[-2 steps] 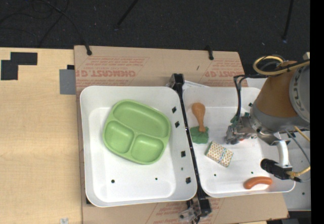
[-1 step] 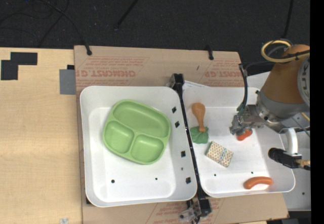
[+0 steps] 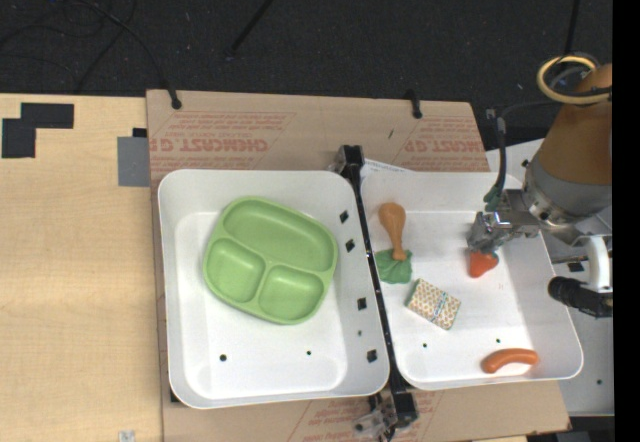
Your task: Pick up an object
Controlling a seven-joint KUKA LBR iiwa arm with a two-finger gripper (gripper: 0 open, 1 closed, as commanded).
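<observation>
A pale wooden desk (image 3: 70, 260) fills the lower part of the view, with a dark floor crossed by cables above it. On the desk lies a flat sheet of brown cardboard (image 3: 300, 135) with red printing, and on that sit two shallow white bins side by side. The left bin (image 3: 190, 360) holds a light green plate (image 3: 270, 260) with three compartments, resting slightly toward the bin's 12 o'clock side. The right bin (image 3: 545, 330) holds the small items. The grey arm (image 3: 575, 155), with its orange section visible at the view's 3 o'clock edge, reaches in over the right bin's 2 o'clock area. The jaws (image 3: 487, 235) hang low over the bin, just above a small red strawberry-like object (image 3: 483, 264); they appear to touch its top, but whether they grip it or are open or closed cannot be told from this angle. Near the bin's centre lies a small box (image 3: 433, 304) with a speckled pattern, tilted on its side. At the bin's 10 o'clock area lies a brown toy drumstick (image 3: 393, 226), its lower end touching a green leafy toy (image 3: 394, 269). At 5 o'clock in the bin, well apart from the rest, lies an orange sausage-shaped toy (image 3: 510, 361).
</observation>
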